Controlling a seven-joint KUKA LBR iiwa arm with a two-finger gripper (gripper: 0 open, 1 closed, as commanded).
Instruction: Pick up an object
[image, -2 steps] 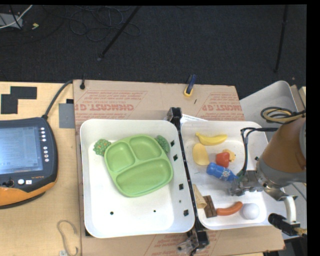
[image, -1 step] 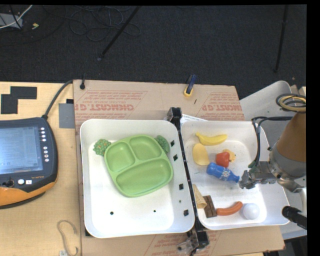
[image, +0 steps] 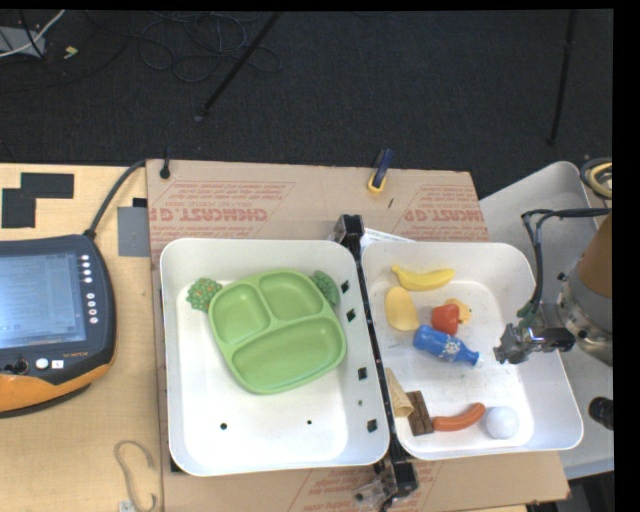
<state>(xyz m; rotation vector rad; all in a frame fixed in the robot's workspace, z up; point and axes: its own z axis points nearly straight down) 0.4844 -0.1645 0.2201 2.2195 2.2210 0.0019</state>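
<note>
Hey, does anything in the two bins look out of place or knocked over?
Nothing is spilled or broken. The blue bottle lies on its side in the right bin, and the green tray sits askew in the left bin.

Printed in red on the cardboard sheet (image: 300, 200) behind the bins, upside down, twice: roughly "CHEMCAST GP". Screen text on the handheld pendant (image: 45, 300) too small to read.

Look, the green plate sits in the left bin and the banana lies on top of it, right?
Not quite. The green plate does sit in the left bin, but the banana isn't on it. The camera view shows the banana lying in the right bin, near its far edge, beside other toys.
</note>
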